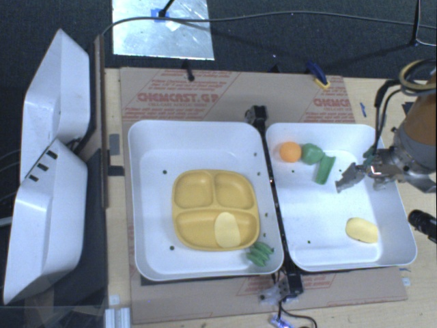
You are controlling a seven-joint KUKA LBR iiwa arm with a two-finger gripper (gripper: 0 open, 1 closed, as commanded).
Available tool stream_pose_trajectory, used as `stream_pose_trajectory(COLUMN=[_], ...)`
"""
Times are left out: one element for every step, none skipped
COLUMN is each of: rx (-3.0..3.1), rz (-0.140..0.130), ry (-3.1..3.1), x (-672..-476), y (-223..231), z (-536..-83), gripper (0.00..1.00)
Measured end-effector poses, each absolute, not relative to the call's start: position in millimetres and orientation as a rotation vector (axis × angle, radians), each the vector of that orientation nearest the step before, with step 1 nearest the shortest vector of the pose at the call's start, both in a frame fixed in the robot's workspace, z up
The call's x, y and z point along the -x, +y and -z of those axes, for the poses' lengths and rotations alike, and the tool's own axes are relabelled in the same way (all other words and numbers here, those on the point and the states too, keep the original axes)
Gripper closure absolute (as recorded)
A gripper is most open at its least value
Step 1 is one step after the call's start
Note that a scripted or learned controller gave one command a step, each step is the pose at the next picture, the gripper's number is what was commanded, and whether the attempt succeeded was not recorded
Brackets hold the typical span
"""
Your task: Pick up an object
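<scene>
In the right shallow white plastic bin (pixel 392 255), the gripper (pixel 349 177) hangs with its dark fingers spread apart and nothing between them, just beside a green elongated toy piece (pixel 324 169). Near that lie a green rounded lump (pixel 311 153) and a small orange ball (pixel 290 152); a pale yellow lemon-shaped toy (pixel 362 229) sits well apart toward the front. The elongated piece is the likeliest pick: probably light, stiff plastic, a little slippery, best pinched across its narrow middle. The ball would likely roll away.
</scene>
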State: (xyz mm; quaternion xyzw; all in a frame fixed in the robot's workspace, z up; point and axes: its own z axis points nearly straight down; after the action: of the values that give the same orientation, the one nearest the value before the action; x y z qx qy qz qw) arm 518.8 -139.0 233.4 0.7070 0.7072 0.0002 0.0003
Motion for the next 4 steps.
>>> stream_pose_trajectory(rx=[-2.219,-2.267,-2.218,-2.22], rz=[-0.001,0.006,0.003,0.001], ry=[2.224,2.181,2.229,2.224], x=[-559.3,-537.5,-601.1,-653.3], y=[-127,-152,-100,-96], z=[-222,-149,-94,-84], gripper=[0.0,0.0,0.0,0.0])
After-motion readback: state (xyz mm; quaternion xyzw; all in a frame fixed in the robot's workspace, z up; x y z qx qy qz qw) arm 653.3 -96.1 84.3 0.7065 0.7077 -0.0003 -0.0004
